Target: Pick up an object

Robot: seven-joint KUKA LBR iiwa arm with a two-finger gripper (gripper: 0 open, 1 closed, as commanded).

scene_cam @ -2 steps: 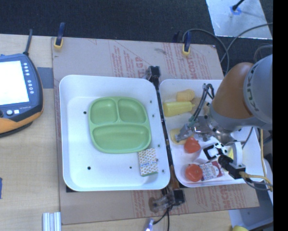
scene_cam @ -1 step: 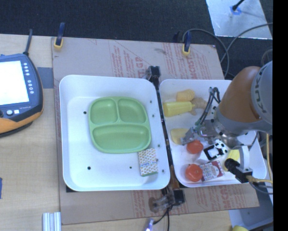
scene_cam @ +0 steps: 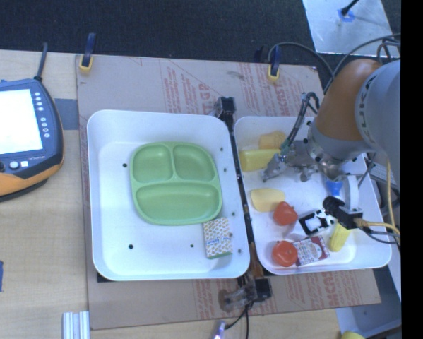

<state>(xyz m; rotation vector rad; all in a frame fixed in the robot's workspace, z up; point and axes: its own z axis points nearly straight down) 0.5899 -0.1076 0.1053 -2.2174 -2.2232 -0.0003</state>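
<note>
Around the gripper (scene_cam: 293, 162): yellow blocks (scene_cam: 255, 159), tomatoes (scene_cam: 284, 213), a carton (scene_cam: 311, 250).

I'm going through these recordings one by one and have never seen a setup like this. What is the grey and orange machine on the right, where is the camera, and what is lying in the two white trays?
The grey and orange machine is a robot arm. It reaches in from the right, and its job is to pick something up. The one camera sits above the bench and looks down at a slant.

On the bench are two shallow white bins side by side. The left bin holds a green divided plate and a small patterned carton near its front right corner. The right bin holds small toy foods: yellow pieces, two red tomato-like pieces, and a small packet.

The arm's pincer hangs over the back of the right bin, near the yellow pieces. I cannot tell if it grips anything. A screen device lies on the far left.
</note>
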